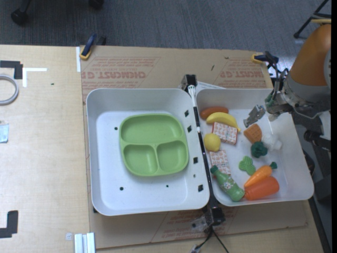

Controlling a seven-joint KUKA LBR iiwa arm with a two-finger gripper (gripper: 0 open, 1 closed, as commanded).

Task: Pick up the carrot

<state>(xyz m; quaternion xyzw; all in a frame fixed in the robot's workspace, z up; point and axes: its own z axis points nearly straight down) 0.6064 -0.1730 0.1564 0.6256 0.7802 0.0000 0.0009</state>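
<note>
Overall, the worktop (42, 157) carries two white bins: the left bin (100, 157), mid-frame, holds a green divided plate (154, 144); the right bin (295, 162) gathers toy foods, presumably as a picking pool. The carrot (259, 174) lies at lower right, beside a larger orange piece (262, 188). The end effector (258, 113) hovers at upper right, above an orange block (253, 133), well apart from the carrot; its opening cannot be judged.
</note>
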